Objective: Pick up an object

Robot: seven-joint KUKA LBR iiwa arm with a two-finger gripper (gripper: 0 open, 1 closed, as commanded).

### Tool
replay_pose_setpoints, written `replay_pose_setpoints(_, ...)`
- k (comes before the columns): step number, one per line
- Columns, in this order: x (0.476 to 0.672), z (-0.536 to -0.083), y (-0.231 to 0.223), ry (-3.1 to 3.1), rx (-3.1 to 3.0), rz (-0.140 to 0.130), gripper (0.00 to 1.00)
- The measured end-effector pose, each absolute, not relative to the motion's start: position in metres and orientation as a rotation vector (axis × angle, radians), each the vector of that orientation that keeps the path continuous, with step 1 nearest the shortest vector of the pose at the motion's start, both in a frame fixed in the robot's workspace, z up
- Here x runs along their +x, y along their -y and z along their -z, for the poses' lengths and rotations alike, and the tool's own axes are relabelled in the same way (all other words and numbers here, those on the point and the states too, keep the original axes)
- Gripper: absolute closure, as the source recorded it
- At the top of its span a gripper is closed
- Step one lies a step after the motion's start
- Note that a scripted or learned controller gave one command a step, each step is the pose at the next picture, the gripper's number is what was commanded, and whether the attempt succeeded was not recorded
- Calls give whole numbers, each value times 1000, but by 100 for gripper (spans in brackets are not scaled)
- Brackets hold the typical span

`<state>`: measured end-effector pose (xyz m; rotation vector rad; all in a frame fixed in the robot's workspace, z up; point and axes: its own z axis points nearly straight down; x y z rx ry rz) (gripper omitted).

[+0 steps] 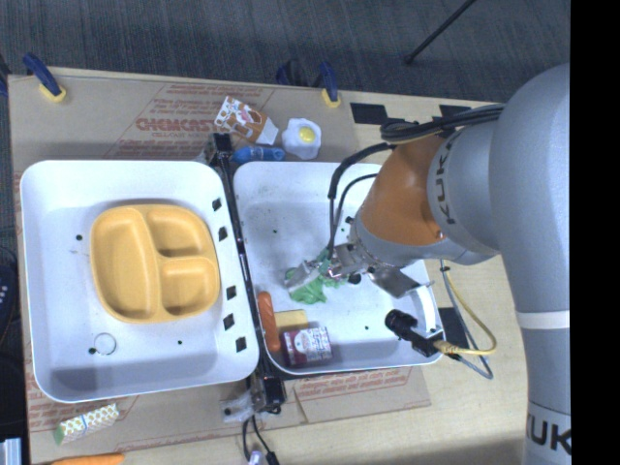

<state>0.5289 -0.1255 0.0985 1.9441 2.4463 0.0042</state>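
Observation:
My gripper (325,269) reaches down into the right bin (281,187), right over a green leafy toy (308,285) near the bin's middle. The grey wrist and orange band hide most of the fingers. At the bin's front edge lie an orange carrot-like piece (265,318), a yellow block (290,319) and a dark red can (304,347) on its side. The left bin (58,187) holds a yellow divided tray (155,260).
Behind the bins on the cardboard sit a small printed carton (238,117), a blue item (258,153) and a white-and-yellow egg toy (302,136). A wrapped packet (87,421) lies at the front left. Blue clamps (45,76) hold the cardboard's back edge. A black-and-yellow cable (426,342) crosses the right bin's front right corner.

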Motion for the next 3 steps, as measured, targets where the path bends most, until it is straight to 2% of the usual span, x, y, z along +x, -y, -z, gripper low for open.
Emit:
replay_pose_setpoints(1, 502, -99, 104, -2518, 1827, -12, 0)
replay_pose_setpoints(2, 535, -97, 100, -2475, 1917, -6, 0)
replay_pose_setpoints(3, 537, -109, 102, -2470, 1909, -6, 100)
